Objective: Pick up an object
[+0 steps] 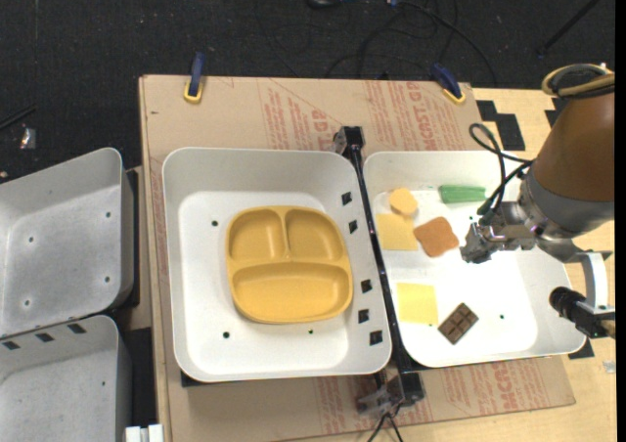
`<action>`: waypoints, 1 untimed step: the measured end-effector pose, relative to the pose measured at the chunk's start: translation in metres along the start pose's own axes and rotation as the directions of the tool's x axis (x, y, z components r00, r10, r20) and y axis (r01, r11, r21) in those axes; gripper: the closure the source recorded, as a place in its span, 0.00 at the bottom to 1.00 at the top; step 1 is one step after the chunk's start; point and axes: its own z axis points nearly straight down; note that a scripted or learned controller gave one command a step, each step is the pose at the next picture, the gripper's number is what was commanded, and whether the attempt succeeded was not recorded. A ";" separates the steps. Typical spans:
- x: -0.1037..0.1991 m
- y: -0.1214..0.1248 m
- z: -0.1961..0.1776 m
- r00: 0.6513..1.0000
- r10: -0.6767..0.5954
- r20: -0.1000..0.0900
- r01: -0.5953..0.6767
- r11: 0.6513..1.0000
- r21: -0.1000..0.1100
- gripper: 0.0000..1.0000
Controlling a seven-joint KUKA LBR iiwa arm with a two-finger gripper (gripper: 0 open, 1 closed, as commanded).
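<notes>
The gripper (pixel 476 243) hangs just right of the orange-brown piece (pixel 436 236), over bare bin floor.

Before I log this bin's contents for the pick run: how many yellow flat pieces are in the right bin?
2. One yellow square lies near the divider, beside the orange-brown piece; the other yellow square lies nearer the front, left of the brown tile. The arm may hide more.

Grey arm with orange band (pixel 583 142) reaching in from the right, wrist angled down-left.
</notes>
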 end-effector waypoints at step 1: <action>0.002 0.008 -0.045 1.000 -0.001 0.000 0.001 1.000 0.004 1.00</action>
